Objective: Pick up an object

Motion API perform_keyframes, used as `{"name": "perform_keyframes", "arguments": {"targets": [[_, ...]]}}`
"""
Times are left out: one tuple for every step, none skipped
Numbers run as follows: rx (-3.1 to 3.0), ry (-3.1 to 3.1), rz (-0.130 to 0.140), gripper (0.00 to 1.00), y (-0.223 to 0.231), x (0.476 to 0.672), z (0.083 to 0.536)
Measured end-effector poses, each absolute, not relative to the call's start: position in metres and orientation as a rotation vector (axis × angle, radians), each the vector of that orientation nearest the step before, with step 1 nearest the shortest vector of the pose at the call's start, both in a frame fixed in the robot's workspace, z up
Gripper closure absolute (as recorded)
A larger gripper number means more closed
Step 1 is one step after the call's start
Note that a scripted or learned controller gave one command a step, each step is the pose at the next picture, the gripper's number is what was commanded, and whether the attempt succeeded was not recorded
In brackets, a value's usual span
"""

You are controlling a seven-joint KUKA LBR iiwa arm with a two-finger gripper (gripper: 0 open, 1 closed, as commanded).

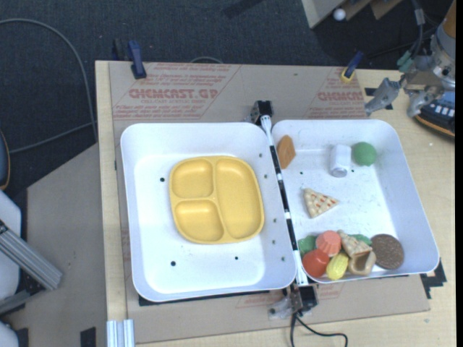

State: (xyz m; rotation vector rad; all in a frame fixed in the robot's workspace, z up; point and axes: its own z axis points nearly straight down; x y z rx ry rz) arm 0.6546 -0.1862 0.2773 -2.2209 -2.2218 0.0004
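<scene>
White bins (145, 150), two, yellow tray (216, 199) one, food pile (347, 253) overlapping well below gripper (405, 92), jaws spread, holding nothing.

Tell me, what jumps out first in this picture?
The yellow divided plate in the middle of the left bin stands out most. Next comes the heap of toy food at the near edge of the right bin, with a pizza slice and a green ball farther back.
</scene>
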Motion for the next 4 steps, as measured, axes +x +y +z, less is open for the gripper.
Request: {"name": "perform_keyframes", "arguments": {"targets": [[-2.22,-2.221,0.001,0.0,-0.14,0.566,0.227],[-2.22,-2.22,0.001,0.0,-0.095,0.562,0.126],[-2.221,-2.22,0.001,0.0,-0.095,0.55,0.084],[-2.222,-2.222,0.0,0.0,-0.106,0.6,0.085]]}}
